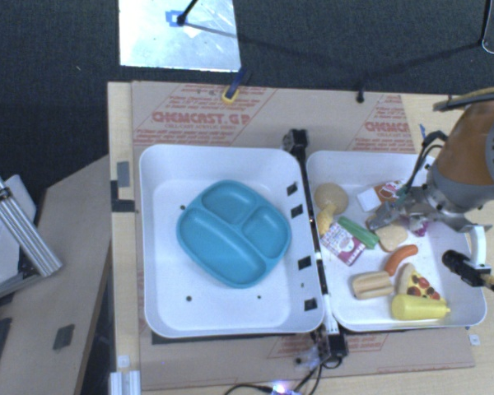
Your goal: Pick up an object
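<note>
Tool is low in the right bin, tip among the toy food. Fingers too blurred and small to read, so cannot tell if wide, narrow or holding anything. Arm (grey, orange band) enters from the right edge, above the bin's far right corner.

Things relative to the tool:
- tan bread slice just below the tip, touching or nearly so, cannot tell which
- green pod just left and slightly below
- pink printed packet further left, beside the green pod
- beige round piece up and left, with a yellow piece under it near the bin's left wall
- white block and red-white item just above the tip
- red sausage below, past the bread
- bun, pizza slice and yellow squeeze bottle well below, near the front wall

Left bin sits well to the left of the tool and holds a blue divided plate, lying flat, roughly centred. Both bins rest on the cardboard-covered table.
</note>
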`<state>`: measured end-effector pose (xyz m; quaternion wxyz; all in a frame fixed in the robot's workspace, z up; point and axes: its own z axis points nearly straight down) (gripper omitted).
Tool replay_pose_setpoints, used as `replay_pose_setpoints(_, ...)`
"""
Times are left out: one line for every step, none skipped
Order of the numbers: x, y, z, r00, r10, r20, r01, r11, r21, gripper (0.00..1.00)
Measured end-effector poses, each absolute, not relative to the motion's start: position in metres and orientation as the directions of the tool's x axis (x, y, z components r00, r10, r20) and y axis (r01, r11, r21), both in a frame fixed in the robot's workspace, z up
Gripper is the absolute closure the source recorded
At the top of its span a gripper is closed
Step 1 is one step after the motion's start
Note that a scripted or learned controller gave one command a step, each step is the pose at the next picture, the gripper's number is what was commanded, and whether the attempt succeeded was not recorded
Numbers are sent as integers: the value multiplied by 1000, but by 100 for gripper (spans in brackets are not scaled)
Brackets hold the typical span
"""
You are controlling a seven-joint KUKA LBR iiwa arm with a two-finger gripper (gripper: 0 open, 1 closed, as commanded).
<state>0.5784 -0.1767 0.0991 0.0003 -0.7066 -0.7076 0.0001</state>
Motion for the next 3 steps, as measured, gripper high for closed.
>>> replay_pose_setpoints(579, -176, 84, -1, 1000, 0, 1000, 1, 0, 0)
replay_pose_setpoints(580, -177, 96, -1, 1000, -1, 1000, 1, 5, 100)
replay_pose_setpoints(581, -187, 148, 0, 1000, -2, 1000, 0, 6, 100)
